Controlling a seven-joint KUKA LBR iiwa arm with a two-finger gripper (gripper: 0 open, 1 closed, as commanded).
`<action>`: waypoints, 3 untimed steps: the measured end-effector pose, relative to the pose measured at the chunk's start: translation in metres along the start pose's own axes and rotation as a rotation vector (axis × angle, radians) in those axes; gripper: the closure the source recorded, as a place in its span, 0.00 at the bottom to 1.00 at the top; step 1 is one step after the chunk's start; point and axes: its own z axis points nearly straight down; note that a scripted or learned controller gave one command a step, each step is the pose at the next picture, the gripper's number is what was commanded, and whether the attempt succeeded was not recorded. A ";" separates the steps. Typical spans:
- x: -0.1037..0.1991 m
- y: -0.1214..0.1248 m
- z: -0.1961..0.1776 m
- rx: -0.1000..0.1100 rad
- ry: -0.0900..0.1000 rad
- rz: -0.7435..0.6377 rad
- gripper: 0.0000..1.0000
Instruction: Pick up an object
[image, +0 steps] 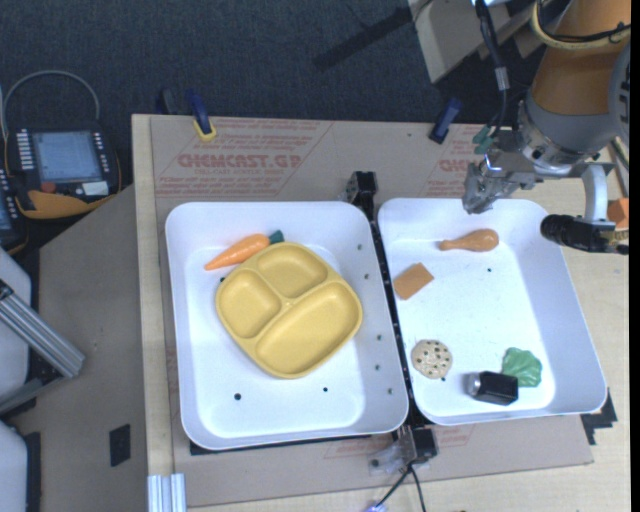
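Yellow divided plastic plate (288, 309); orange toy carrot (236, 251) with green top; speckled tan cookie (432, 358); green leafy toy (523, 366).

We note a robotics lab bench: cardboard-covered benchtop (300, 150) clamped at its edge, two white bins (190, 300), teach pendant (62, 165) at left, dark carpet, toy food as test objects.

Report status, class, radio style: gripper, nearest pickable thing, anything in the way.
Gripper above right bin's far rim, holding nothing. Drumstick lies just below it, untouched. Nothing between them; orange block sits apart.
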 end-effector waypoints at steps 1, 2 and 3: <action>0.048 -0.021 -0.005 0.000 0.001 -0.001 1.00; 0.085 -0.042 0.003 0.001 0.000 0.000 1.00; 0.131 -0.064 0.021 0.003 0.000 0.000 1.00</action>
